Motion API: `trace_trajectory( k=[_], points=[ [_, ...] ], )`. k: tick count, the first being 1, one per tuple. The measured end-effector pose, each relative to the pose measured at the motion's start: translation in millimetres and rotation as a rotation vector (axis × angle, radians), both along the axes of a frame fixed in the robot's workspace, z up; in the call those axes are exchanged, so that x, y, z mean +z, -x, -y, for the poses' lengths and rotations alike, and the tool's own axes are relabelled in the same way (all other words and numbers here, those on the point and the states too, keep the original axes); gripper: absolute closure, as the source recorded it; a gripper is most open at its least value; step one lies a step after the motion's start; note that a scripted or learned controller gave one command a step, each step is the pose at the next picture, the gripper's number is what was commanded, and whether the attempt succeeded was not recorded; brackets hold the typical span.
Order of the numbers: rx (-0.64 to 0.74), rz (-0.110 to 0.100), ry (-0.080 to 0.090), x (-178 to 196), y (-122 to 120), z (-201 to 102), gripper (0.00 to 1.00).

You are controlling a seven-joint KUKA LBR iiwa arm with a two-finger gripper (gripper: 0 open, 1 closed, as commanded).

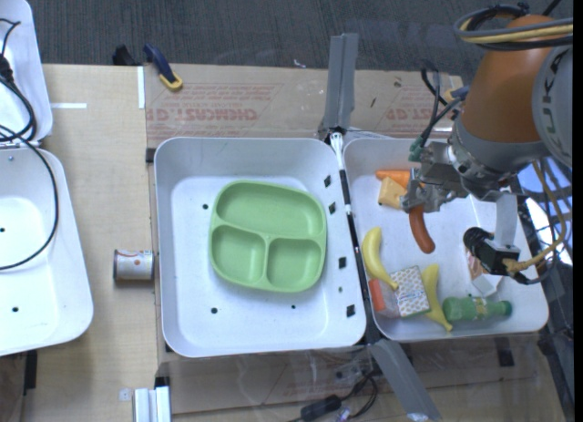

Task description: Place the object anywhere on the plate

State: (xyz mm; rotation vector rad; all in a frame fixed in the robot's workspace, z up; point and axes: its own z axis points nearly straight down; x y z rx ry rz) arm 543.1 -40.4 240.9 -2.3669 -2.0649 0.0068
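Observation:
A light green three-compartment plate lies in the middle of the left bin with nothing on it. My gripper is over the right bin, near its far left part. A red-orange sausage runs down from directly beneath the gripper, and its upper end is hidden by it. I cannot tell whether the sausage is held or lies on the bin floor.
An orange wedge lies just left of the gripper. Nearer the front of the right bin are a banana, a patterned box, a second yellow fruit, a red piece and a green bottle. A small can lies outside the left bin.

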Motion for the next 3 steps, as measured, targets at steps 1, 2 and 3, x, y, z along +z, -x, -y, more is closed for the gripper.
trace_trajectory(
  k=[1, 2, 3],
  points=[
    [0.305, -0.001, -0.002, -50.7, -23.3, -63.3, 1.0],
    [0.304, -0.001, -0.002, -50.6, -23.4, -63.0, 0.0],
    [0.302, -0.003, -0.001, -42.3, -23.6, -61.5, 1.0]
  ],
)
